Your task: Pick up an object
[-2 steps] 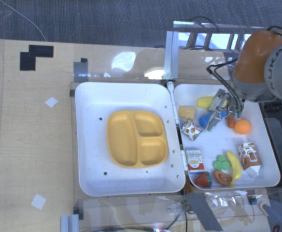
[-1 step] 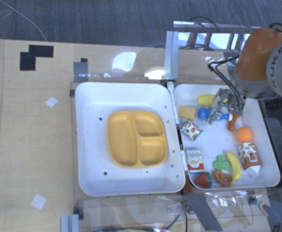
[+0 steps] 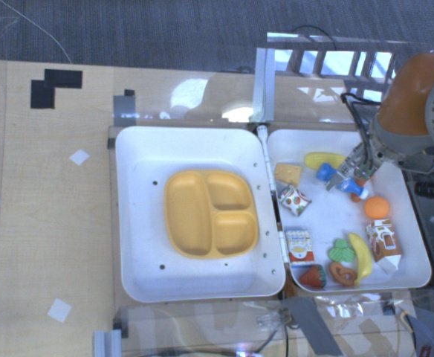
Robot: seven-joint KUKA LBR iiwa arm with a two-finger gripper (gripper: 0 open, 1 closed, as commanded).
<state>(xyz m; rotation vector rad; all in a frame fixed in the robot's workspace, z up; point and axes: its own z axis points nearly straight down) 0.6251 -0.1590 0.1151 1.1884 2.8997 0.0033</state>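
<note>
My gripper [image 3: 352,175] hangs low over the upper middle of the right bin [image 3: 418,270], below the arm's orange band. Right under it lies a blue toy with a red end [image 3: 356,190], and a second blue piece [image 3: 325,172] sits just to its left. A yellow piece [image 3: 321,158] lies behind those. The orange ball [image 3: 377,207] rests a little right of and below the gripper. The view does not show anything held between the gripper's tips.
The right bin also holds a cheese wedge [image 3: 288,173], small cartons [image 3: 294,199] [image 3: 299,245] [image 3: 384,241], a banana [image 3: 361,256], a green toy [image 3: 342,250] and a strawberry [image 3: 313,277]. In the left bin [image 3: 139,199] lies a yellow divided plate [image 3: 209,213].
</note>
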